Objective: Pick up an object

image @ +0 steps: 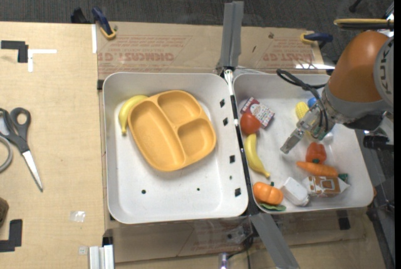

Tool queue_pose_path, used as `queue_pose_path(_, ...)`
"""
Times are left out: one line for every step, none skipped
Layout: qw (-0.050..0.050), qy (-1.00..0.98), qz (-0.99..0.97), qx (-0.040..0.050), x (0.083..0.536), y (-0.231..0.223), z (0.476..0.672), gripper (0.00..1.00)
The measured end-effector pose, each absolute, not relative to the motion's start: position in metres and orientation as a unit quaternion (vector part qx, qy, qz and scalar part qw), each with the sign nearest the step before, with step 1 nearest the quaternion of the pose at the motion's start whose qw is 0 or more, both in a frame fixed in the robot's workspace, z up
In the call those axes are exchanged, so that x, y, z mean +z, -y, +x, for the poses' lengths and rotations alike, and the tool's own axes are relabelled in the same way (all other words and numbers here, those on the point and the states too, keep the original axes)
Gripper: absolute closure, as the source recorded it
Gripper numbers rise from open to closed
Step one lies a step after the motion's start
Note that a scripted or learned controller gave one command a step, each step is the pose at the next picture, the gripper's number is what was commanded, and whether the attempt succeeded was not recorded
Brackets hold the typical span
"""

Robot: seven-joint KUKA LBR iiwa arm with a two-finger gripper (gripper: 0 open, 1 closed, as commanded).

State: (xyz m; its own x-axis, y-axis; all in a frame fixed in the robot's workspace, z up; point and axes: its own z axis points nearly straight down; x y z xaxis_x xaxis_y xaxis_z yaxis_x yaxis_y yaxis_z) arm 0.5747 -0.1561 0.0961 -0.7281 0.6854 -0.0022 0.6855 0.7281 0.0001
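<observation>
Arm (366,76) cut off by right edge; upper links out of frame. Yellow corn-like item (302,111) partly hidden behind wrist, identity unsure. Gripper (292,144) fingers too small, grey on white; open or closed not tellable. Banana (130,111) in left bin mostly hidden under yellow divided plate (170,130). Scissors (22,142) on far left bench, handle loop clipped by left edge. Print on small carton (324,185) too small to read.

The grey arm reached in from the right, its orange band high at the right edge. The wrist sloped down and leftward, and the end effector (291,145) hung low, pointing toward the near left.
</observation>
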Motion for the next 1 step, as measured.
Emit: queue_pose_path(-0.001, -0.920, 0.391, -0.0004, 0.0903, 0.1651, 0.5285, 0.00)
